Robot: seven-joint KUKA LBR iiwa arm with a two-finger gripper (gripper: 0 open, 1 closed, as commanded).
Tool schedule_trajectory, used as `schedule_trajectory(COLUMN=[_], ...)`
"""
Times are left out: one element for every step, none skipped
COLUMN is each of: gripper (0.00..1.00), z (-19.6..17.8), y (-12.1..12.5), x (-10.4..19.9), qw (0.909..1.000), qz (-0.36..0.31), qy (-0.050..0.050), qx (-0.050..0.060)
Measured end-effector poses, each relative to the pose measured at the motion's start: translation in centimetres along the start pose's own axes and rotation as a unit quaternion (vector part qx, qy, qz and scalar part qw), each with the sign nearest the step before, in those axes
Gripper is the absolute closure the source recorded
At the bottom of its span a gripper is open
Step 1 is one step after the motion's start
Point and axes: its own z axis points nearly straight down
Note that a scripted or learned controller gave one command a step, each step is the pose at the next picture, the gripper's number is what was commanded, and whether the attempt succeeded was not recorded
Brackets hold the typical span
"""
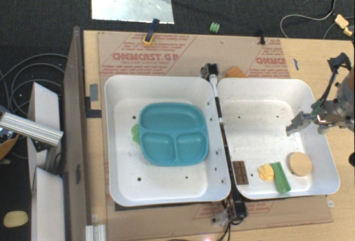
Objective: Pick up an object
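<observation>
The arm reaches in low from the right, its gripper (295,123) hovering over the right bin (260,96) with jaws apart and empty, near the tan round block (300,164).

Arm (345,102) enters from right edge of camera view, mostly cut off by frame; only wrist end visible. Wrist section grey, with dark cabling and bracket above it near upper right. Gripper (294,125) extends leftward and slightly downward from wrist, pointing toward view's left. Grey finger (297,122) visible, tip lowest and leftmost part of arm. Fingers too small and blurred to judge spacing; nothing visible between them
</observation>
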Motion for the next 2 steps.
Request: schedule_trajectory(gripper=[0.0, 0.0], z=[3.83, 4.28], y=[0.4, -0.22], x=[-1.66, -2.58], qw=[1.0, 1.0], qz=[0.003, 0.003], qy=[0.001, 0.0], qx=[0.006, 0.005])
